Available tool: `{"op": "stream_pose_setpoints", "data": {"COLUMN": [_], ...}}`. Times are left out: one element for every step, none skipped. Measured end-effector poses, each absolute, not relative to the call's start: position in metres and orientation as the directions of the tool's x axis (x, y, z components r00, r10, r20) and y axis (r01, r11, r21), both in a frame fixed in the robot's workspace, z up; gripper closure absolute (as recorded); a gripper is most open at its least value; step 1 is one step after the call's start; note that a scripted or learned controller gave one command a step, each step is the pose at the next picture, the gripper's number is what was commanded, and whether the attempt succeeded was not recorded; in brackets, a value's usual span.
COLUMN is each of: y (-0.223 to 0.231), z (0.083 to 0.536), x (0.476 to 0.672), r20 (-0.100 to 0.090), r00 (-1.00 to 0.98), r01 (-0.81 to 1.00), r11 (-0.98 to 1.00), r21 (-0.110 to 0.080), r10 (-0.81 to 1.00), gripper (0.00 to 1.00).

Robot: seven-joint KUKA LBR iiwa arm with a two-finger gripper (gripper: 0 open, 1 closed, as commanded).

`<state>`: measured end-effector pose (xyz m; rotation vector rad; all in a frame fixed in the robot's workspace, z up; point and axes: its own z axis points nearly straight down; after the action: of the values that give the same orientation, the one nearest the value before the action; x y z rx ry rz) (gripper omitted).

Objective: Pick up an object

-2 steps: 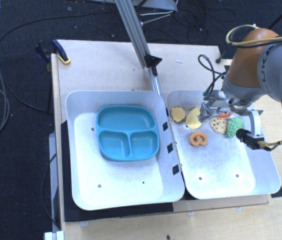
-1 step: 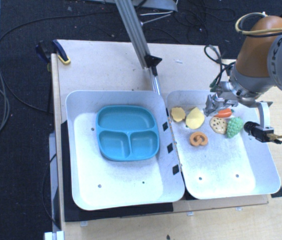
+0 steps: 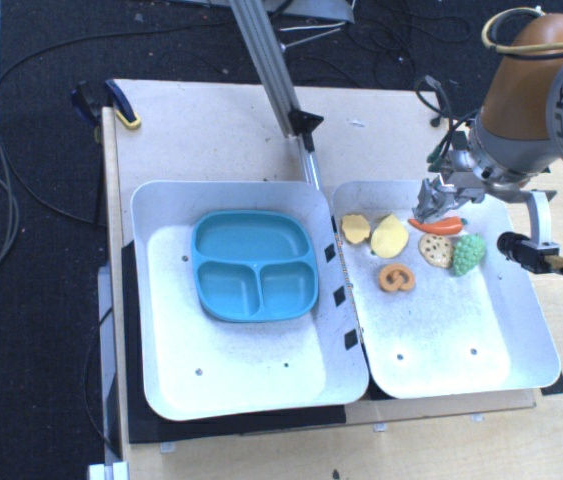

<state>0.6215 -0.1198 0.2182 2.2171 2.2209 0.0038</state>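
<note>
My gripper (image 3: 434,209) hangs low over the back of the right bin (image 3: 461,348), its tip right at an orange-red carrot-like piece (image 3: 437,225). Beneath that piece lie a round cracker (image 3: 435,251) and a green broccoli (image 3: 468,253). To the left sit a yellow lemon-like fruit (image 3: 390,237) and a smaller yellow piece (image 3: 356,229). A brown pretzel ring (image 3: 395,279) lies in front of them. Whether the carrot sits between the fingers is hidden by the wrist.
The left bin (image 3: 161,368) holds a blue divided plate (image 3: 256,265). A slanted metal pole (image 3: 266,53) rises behind the bins. Cables trail over the dark floor at the left and back. The grey arm with its orange band (image 3: 536,78) fills the upper right.
</note>
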Motion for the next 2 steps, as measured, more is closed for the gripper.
{"op": "stream_pose_setpoints", "data": {"y": [-0.07, -0.015], "z": [0.214, 0.208], "x": [0.616, 0.616], "r20": [0.001, 0.001], "r00": [-0.007, -0.007], "r01": [1.0, 1.0], "r11": [0.007, 0.007], "r21": [-0.001, 0.0], "r10": [1.0, 1.0], "gripper": [1.0, 1.0]}}
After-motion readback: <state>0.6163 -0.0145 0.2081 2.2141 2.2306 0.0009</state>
